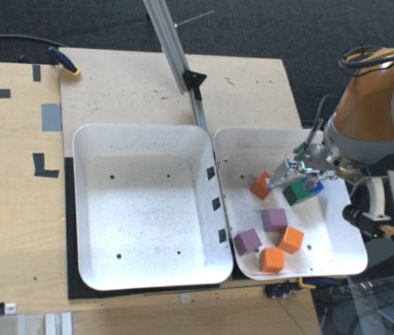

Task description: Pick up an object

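White bins [148,208] sit on our plywood bench [134,82]; we can't tell the gripper's [278,180] state.

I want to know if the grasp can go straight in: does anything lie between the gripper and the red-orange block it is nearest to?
Nothing visible does. The gripper sits right beside the red-orange block in the right bin. The green block lies on the gripper's other side.

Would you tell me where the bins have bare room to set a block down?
The left bin floor is bare wall to wall. The right bin is free along its far wall; its middle and near end are crowded by the gripper and blocks.
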`<move>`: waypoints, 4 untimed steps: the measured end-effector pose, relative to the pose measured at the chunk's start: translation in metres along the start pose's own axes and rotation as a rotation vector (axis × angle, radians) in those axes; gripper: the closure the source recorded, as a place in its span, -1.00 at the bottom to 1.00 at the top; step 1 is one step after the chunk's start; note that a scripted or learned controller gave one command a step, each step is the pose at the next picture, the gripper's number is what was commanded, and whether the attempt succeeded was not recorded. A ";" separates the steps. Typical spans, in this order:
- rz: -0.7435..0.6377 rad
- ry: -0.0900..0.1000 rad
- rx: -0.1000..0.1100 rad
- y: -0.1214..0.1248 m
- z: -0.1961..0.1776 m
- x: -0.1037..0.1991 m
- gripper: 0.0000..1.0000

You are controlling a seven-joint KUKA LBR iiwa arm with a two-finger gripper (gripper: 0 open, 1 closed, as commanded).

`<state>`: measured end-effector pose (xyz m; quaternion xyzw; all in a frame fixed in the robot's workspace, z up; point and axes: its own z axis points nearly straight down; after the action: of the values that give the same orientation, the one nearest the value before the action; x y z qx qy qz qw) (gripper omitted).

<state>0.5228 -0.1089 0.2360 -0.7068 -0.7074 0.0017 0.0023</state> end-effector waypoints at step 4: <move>0.001 -0.004 -0.008 0.005 0.144 -0.005 -1.00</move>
<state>0.5273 -0.1135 0.0917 -0.7069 -0.7073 0.0004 -0.0021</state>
